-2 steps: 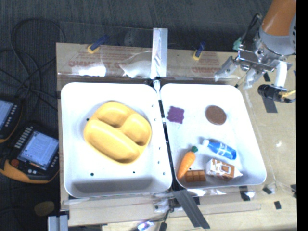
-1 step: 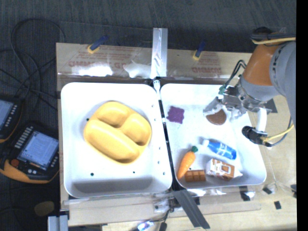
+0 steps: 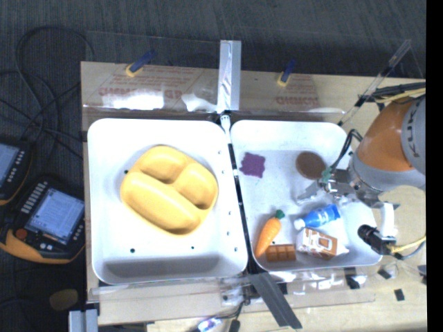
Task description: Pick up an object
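Brown bar (image 3: 280,253) below-left of claw (image 3: 320,189); blue bottle (image 3: 322,216) just beneath. Claw state unclear; I'd descend centred on bottle.

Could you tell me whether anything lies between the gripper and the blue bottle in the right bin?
Nothing visible does. The gripper hangs in the right bin just above the blue bottle, with bare bin floor between them. The brown disc sits behind the gripper and the small carton beyond the bottle, both off that line.

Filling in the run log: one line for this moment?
arm: over right bin | gripper: above blue bottle, beside brown disc | grasp: unconfirmed | left bin: yellow object
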`<state>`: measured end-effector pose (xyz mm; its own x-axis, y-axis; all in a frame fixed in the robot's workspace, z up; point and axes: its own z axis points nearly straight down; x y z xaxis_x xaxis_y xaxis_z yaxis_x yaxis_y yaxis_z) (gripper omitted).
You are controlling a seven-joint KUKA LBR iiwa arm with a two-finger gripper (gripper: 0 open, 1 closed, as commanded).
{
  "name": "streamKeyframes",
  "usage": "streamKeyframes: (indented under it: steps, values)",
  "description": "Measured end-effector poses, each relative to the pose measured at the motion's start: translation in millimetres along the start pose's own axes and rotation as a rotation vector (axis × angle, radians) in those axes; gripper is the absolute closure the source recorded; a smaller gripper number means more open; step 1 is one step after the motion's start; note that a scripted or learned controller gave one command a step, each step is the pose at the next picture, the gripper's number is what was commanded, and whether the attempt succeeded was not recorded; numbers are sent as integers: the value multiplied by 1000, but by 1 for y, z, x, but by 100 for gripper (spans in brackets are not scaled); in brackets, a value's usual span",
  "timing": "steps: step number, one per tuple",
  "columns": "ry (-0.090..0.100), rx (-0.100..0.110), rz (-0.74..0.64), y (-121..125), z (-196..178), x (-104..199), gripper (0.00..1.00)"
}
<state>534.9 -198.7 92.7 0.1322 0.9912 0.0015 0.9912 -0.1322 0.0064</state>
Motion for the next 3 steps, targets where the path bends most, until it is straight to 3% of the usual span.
streamKeyframes:
  steps: [1,2,3]
  values:
    - [-5,-9,-32,-47,2,-2,0]
    - [0,8,-228,25,-35,25,0]
    - [-4,-5,-326,-30,3,11,0]
